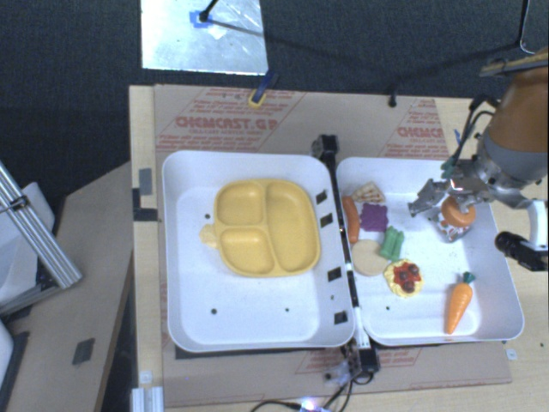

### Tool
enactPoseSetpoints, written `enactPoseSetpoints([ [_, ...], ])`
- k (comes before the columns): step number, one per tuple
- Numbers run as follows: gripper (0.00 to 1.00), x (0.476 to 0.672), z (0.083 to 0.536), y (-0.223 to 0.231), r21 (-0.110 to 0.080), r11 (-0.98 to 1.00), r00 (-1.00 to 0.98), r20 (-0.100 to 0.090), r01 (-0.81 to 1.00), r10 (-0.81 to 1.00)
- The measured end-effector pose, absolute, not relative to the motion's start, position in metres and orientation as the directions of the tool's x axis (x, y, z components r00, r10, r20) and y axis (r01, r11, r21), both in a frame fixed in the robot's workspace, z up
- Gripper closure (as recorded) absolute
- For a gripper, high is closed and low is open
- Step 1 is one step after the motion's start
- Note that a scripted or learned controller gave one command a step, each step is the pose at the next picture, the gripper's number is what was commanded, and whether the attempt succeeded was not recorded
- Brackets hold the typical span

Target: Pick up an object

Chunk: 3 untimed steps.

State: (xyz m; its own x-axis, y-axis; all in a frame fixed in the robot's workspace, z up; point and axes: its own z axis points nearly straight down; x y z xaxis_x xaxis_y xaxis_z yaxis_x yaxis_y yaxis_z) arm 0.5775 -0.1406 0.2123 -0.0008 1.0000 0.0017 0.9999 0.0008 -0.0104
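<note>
My gripper [446, 211] hangs over the upper right part of the right bin [493, 329], below the arm's orange band. A small round orange-and-white object [461, 215] sits right at the gripper, either touching it or just under it; I cannot tell whether it is held. To the left in the same bin lie an orange sausage [351, 217], a tan cracker [371, 193], a purple piece [374, 218], a green piece [392, 243], a beige disc [369, 257] and a yellow piece with red topping [404, 277]. A toy carrot [459, 305] lies at the front right.
The left bin [184, 316] holds a yellow divided plate [262, 228]. A black hinged divider [336, 230] runs between the bins. A black part [521, 249] juts in by the right bin's right rim. Behind the bench lies a silvery sheet [204, 24].
</note>
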Motion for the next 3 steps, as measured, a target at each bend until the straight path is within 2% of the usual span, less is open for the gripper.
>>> enactPoseSetpoints([
  [1, 0.0, 0.58, 0.218, -0.141, 0.001, 0.003, -0.003, 0.0, 1.0, 1.0],
  [3, 0.0, 0.579, 0.134, -0.143, -0.003, 0.001, -0.001, 0.001, 1.0, 1.0],
])
